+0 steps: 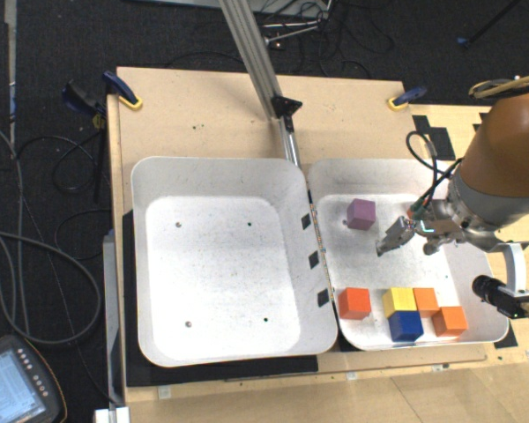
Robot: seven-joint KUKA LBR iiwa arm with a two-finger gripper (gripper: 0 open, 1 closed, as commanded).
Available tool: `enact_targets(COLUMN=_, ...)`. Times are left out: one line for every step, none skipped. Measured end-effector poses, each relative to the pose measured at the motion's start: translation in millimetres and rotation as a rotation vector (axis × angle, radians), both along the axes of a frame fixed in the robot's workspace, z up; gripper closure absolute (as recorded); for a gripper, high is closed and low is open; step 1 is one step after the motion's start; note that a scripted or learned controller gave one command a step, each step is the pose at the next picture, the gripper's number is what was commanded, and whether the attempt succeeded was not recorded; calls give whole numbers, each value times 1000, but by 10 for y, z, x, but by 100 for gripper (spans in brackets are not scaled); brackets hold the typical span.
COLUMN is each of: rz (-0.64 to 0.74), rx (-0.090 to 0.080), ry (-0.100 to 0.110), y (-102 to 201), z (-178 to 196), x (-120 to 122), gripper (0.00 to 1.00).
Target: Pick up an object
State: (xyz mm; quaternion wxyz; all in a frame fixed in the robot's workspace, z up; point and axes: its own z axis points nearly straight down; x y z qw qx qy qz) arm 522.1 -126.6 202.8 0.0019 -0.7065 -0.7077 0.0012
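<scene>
1. Reaching in from the right, my grey arm with its orange band (510,144) hangs over the right-hand shallow white plastic bin (335,183), one of two that sit side by side on the pale wooden bench (203,113).
2. My two-finger claw (414,236) sits above the middle of that bin, its dark fingers (392,236) spread apart and pointing toward the bin's left side.
3. Nothing lies between those fingers; my claw is open and holds no object.
4. A small purple cube (361,213) rests on the bin floor just to the left of my fingertips, near them but apart.
5. Along the bin's near edge lies a cluster of blocks, well apart from my claw.
6. An orange cube (354,303) stands alone at the left of that row.
7. A yellow cube (400,300) sits further right, with a blue cube (406,325) touching it on the near side.
8. A small orange block (426,300) touches the yellow cube's right side.
9. Another orange cube (450,321) lies just beside that one, toward the bin's near right corner.
10. The left-hand shallow white plastic bin (220,254) lies beside mine, their rims meeting in the middle of the bench.
11. A slanted grey metal pole (251,47) crosses the far side of the bench and ends near the seam between the bins.
</scene>
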Motion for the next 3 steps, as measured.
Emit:
enact_targets(rz=-2, rx=-1, ry=-4, y=-2, z=15, x=8, gripper=0)
enact_targets(rz=-2, rx=0, ry=0, y=-24, z=-472, x=88, gripper=0)
enact_targets(rz=-2, rx=0, ry=1, y=-27, z=-906, x=97, gripper=0)
